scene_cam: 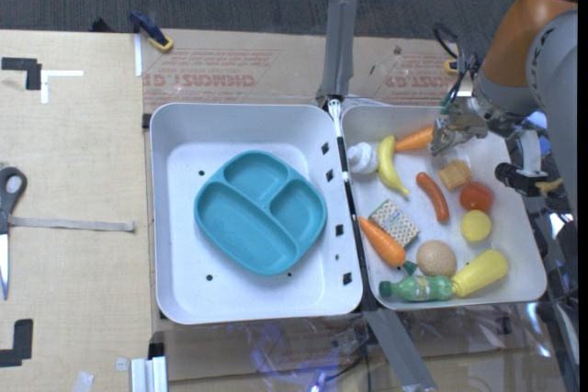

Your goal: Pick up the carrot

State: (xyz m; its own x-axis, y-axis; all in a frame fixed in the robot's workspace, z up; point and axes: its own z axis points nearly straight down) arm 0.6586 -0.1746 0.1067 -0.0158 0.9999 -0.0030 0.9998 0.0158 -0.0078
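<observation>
The left bin (165, 225) carries a blue divided plate (261, 212). The right bin (524, 285) holds the food, and my arm (528, 41) leans in over its far right corner. My gripper (448, 136) hangs at the far end, just beside a carrot (415, 140); I cannot tell how my jaws stand. A second carrot (381, 240) lies near the left wall, between a banana (391, 166) and a green bottle (418, 290).

Blue divided plate (261, 212) in left bin (165, 225), banana (391, 165), sausage (433, 196), perhaps a green bottle (416, 289)
</observation>
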